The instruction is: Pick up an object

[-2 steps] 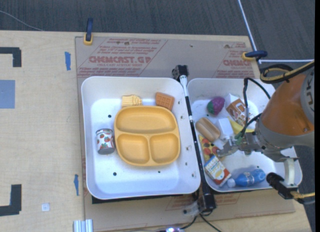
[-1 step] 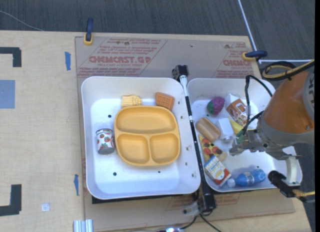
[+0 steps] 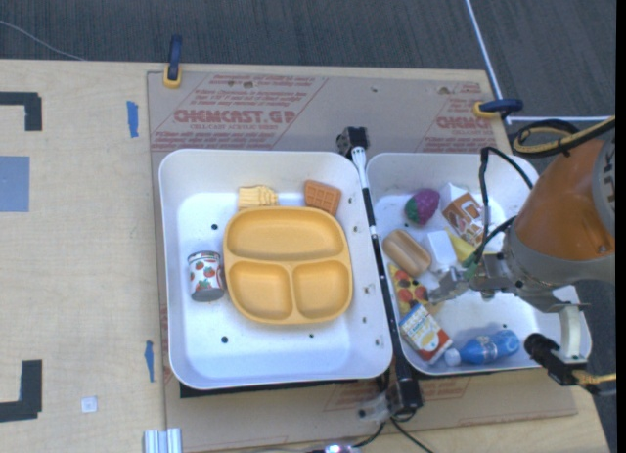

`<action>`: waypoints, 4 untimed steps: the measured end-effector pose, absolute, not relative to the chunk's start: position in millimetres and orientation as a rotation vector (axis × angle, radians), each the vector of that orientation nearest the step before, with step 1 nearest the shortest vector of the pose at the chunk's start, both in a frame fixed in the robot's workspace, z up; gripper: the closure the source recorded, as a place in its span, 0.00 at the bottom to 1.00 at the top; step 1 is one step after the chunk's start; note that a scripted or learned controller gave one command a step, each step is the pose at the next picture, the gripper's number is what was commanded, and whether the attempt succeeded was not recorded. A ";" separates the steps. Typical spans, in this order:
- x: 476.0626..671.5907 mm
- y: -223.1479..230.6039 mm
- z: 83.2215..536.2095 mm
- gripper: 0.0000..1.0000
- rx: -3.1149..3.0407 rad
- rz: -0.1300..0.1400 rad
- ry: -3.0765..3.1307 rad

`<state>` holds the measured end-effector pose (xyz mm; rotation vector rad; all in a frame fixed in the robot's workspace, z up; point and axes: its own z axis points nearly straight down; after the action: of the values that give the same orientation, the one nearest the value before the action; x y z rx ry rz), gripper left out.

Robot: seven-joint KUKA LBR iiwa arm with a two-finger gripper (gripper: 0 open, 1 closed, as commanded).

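Arm: we see the grey arm (image 3: 572, 216) with its orange band reaching in from the right over the right bin (image 3: 509, 172).
Gripper: the gripper (image 3: 452, 285) sits low over the middle of the right bin, pointing left; we cannot tell how far apart it stands, and we see nothing clearly held in it.
Hot dog: the hot dog (image 3: 407, 252) lies just left of and above the gripper tip, near the bin's left wall.
Carton: a small carton (image 3: 424, 331) lies tilted below the gripper, near the front left corner.
Bottle: a blue bottle (image 3: 487, 347) lies on its side along the front wall, just right of the carton.
Purple fruit: we see a purple fruit (image 3: 424, 205) toward the back, well apart from the gripper.
Brown packet: a brown packet (image 3: 464, 217) lies just right of the fruit.
Left bin: the left bin (image 3: 186, 246) holds a yellow tray (image 3: 288, 264) with three compartments, at its middle.
Can: a can (image 3: 205, 275) stands just left of the tray.
Back items: a waffle (image 3: 321, 197) and a yellow piece (image 3: 256, 197) lie just behind the tray.
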<state>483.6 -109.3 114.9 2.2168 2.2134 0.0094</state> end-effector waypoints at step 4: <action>479.9 -21.4 184.7 0.00 2.219 0.001 2.223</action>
<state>479.9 -21.4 184.7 2.2195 2.2232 0.0013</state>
